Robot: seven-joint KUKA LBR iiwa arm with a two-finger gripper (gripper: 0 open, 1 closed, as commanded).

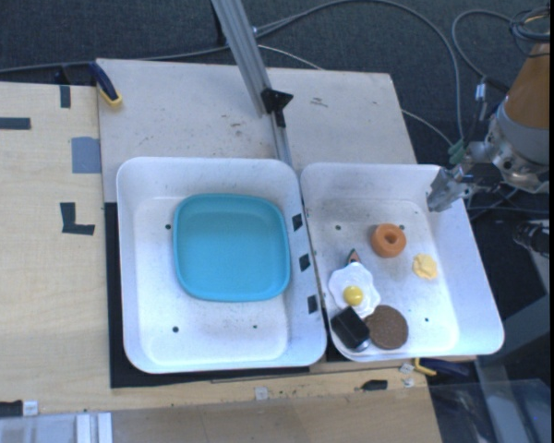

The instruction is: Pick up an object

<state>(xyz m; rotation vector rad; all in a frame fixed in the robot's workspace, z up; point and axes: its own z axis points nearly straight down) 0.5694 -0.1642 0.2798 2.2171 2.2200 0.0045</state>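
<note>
Tool [443, 195] poised over right bin's [469, 275] upper right rim — finger spread impossible to tell. Below, well apart: orange ring [388, 240], yellow piece [426, 266], fried egg [354, 291], brown disc [387, 327]. Blue plate [231, 246] in left bin [148, 247].

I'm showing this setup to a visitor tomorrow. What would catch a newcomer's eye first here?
Probably the big turquoise plate, lying flat in the middle of the left bin. Next, the cluster of small toys in the right bin: an orange ring, a fried egg, a brown disc. The hand hovers at that bin's upper right rim.
</note>
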